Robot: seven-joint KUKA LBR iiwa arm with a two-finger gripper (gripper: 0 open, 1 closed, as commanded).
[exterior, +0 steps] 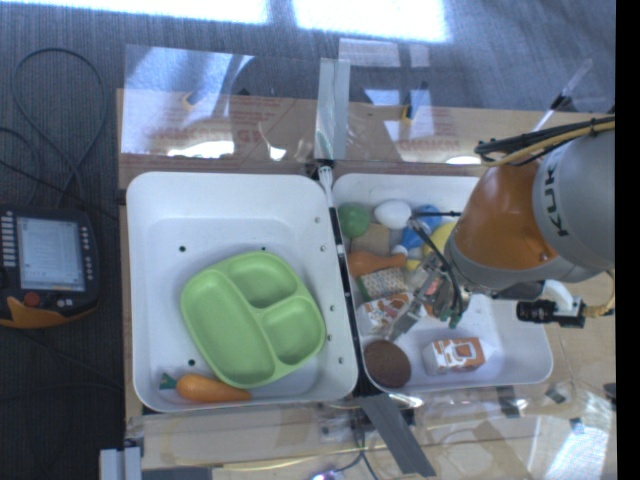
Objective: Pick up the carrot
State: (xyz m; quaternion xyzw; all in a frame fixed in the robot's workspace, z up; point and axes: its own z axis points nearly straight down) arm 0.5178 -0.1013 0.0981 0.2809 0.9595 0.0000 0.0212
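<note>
In left bin (150, 268), carrot (207, 389) beside green plate (253, 317), arm (520, 230) over right bin (520, 363)

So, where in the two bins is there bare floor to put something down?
Left bin: bare floor along the top, above the green plate, and down its left side. The carrot lies at the bottom edge. Right bin: crowded with items under the arm.

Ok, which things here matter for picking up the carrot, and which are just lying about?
For the job:
carrot, in the left bin
gripper, over the right bin

Lying about:
green plate
brown ball
white egg
small carton
</note>
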